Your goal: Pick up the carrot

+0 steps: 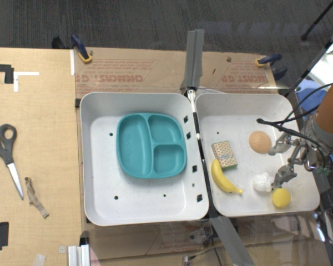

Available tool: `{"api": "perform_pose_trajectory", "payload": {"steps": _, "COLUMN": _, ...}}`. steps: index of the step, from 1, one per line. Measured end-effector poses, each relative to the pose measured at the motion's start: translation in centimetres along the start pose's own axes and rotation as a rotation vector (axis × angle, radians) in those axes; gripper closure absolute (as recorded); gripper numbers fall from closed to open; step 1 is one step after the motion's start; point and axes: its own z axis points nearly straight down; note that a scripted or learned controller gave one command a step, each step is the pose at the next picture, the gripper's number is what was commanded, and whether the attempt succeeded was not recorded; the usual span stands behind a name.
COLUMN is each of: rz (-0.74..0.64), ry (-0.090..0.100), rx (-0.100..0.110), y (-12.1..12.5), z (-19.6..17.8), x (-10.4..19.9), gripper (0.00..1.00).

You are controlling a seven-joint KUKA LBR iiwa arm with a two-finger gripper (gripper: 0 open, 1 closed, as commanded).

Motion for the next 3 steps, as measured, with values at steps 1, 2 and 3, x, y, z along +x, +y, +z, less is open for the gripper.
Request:
{"api": "perform_pose_trajectory", "payload": {"steps": 1, "rz": 0.086, "ry": 0.003, "rx": 0.000, "y": 2.7, "z": 3.1, "x": -8.9, "gripper": 0.00}}
{"api": "perform_pose_trajectory", "payload": {"steps": 2, "rz": -0.014, "ry": 0.000, "rx": 0.000, "y": 4.1, "z": 6.9, "x": -13.6, "gripper": 0.00}}
{"api": "perform_pose_trajectory", "payload": {"steps": 3, "rz": 0.071, "ry": 0.002, "rx": 0.000, "y": -1.4, "z": 6.2, "x": -10.0, "gripper": 0.00}}
